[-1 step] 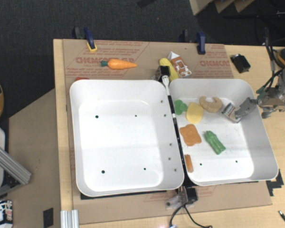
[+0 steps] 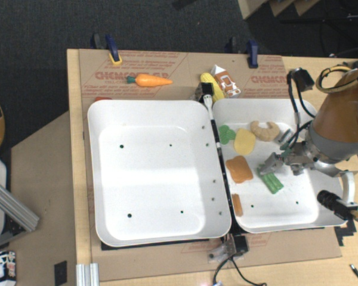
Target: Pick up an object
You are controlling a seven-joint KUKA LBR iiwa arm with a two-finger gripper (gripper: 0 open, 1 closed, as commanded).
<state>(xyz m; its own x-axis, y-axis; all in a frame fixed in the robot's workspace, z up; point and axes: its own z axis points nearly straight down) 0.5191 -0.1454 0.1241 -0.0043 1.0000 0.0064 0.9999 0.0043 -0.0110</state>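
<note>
The arm (image 2: pixel 340 124) reaches in from the right over the right bin (image 2: pixel 304 216). Its orange band sits above the grey wrist, and the gripper (image 2: pixel 273 164) is lowered into the middle of that bin. The fingertips point left, towards a green block (image 2: pixel 272 183) lying at a slant on the bin floor. One grey finger (image 2: pixel 267 167) rests just at the block's upper end. Whether the fingers are spread or pressed together cannot be told from here, and nothing is plainly seen between them.

Contents of the right bin: a green round piece (image 2: pixel 227 134) near the far left corner; a yellow piece (image 2: pixel 245 142) just beside it on the right; a tan lumpy item (image 2: pixel 265 130) beyond that, towards the far side; an orange block (image 2: pixel 240 169) to the left of the gripper; and a small brown piece (image 2: pixel 237 204) near the dividing wall on the near side. All lie on the floor of the bin.

The left bin (image 2: pixel 107 124) shows its white floor with small dark dots.

Outside the bins, on the cardboard at the far side, a toy carrot (image 2: pixel 148 81) lies on its side. A yellow item (image 2: pixel 208 82) and a small orange and white carton (image 2: pixel 228 84) sit at the far junction of the two bins. Two blue clamps (image 2: pixel 113 49) hold the far edge of the board.
</note>
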